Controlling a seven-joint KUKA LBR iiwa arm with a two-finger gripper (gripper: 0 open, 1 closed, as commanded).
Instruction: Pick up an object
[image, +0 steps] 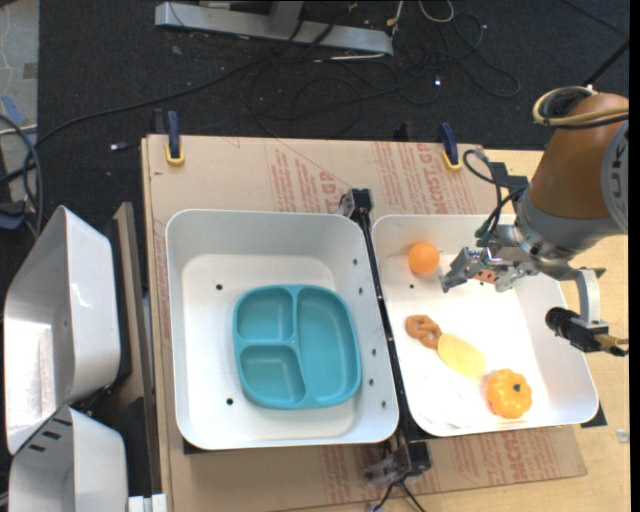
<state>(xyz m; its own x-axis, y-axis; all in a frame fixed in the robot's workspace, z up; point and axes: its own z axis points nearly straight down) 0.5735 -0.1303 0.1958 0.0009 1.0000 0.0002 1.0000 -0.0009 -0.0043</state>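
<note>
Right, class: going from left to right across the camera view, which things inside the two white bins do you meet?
Teal divided plate → pretzel → yellow lemon-like piece → orange pepper-like toy.

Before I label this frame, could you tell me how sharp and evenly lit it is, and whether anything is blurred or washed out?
In the camera view, both white bins are bright and evenly lit with only faint shadows; the teal divided plate, orange ball and small pumpkin look crisp. The gripper is small and cluttered, so its detail is hard to read. The floor beyond the bench is dark.
</note>
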